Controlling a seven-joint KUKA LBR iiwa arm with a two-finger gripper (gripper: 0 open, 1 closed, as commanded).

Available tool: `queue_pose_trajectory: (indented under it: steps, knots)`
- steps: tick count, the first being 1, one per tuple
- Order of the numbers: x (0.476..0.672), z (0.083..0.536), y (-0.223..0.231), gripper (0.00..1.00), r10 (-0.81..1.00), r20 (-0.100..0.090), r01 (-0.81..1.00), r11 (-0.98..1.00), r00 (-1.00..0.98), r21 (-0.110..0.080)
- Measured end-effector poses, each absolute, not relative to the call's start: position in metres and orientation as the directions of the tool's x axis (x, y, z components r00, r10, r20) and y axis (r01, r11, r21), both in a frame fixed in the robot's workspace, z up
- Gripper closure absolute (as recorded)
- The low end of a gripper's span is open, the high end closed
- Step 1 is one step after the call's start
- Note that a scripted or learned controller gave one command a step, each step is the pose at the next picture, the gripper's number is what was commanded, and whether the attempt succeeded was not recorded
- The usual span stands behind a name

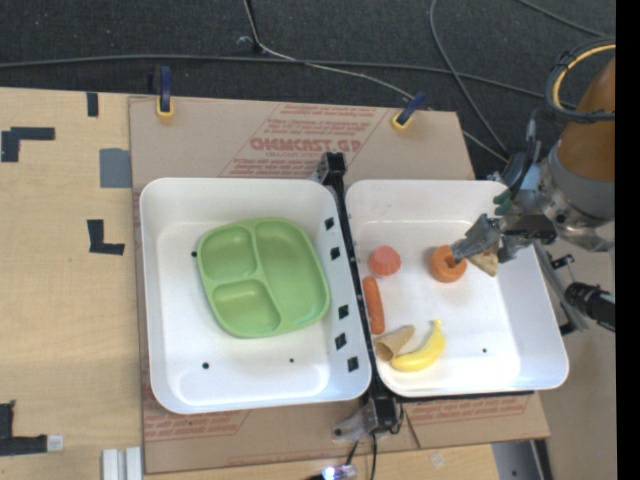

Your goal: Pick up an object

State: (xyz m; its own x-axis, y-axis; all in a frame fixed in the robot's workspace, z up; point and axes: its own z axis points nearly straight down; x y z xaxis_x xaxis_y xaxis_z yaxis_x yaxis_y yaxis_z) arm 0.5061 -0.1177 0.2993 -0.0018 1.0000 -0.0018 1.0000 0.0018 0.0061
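Observation:
The right bin (520, 368) holds several toy foods. An orange round piece (447, 266) lies near the middle. A pink-red round piece (385, 261), an orange carrot-like stick (373, 305), a yellow banana (422, 349) and a tan wedge (393, 342) lie to its left and front. My gripper (482, 253) hangs low over the bin's right part, its fingers spread open. One fingertip touches the orange piece's right edge. A small tan piece (488, 263) lies between the fingers, and nothing looks gripped.
The left bin (160, 368) holds a green divided plate (263, 276). A black divider (340, 268) runs between the bins. The arm's grey body (585, 183) stands over the right bin's right rim. Cables lie on the dark cloth behind.

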Motion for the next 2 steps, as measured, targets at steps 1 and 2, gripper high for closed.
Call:
queue_pose_trajectory:
  steps: [1, 2]
  knots:
    - [0.499, 0.278, -0.068, 1.0, 1.0, 0.001, 1.0, 0.005, -0.005, -0.003]
    - [0.499, 0.277, -0.018, 1.0, 1.0, 0.001, 1.0, 0.006, -0.006, -0.002]
